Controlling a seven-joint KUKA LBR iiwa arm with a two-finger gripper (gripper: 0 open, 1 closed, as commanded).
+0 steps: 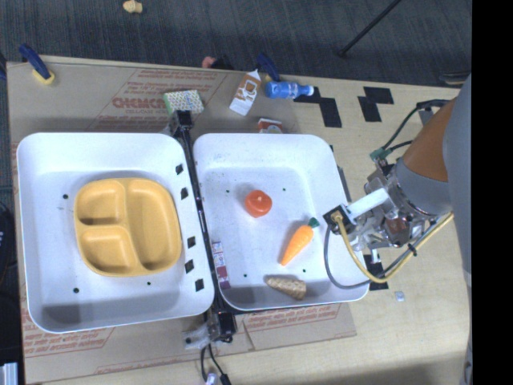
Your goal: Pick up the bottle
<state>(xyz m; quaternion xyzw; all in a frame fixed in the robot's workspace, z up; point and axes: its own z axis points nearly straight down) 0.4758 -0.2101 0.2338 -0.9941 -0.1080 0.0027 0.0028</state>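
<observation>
Camera view: blue plastic bottle (pixel 287 91) lying on bench beyond right white bin (pixel 321 147). Two-finger gripper (pixel 365 223) over bin's right rim; grip state impossible to tell.

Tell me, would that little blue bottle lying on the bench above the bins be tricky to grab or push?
Probably. The blue bottle lies on its side on the bench, outside the right bin, so its rounded body would likely roll if nudged. It looks small and plastic, so it is probably light and stiff. Its smooth surface might slip.
</observation>
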